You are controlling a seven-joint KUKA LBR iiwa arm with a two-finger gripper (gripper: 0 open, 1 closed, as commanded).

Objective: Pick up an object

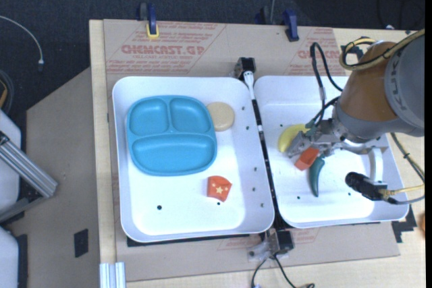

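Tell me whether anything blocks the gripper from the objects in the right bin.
Nothing visible does. The gripper sits right over the cluster in the right bin: yellow piece, orange piece and green piece, with no other item between.

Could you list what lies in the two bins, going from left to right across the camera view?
Blue divided plate → red wedge with a yellow star → round beige piece → yellow piece → orange piece → green pepper-like piece.
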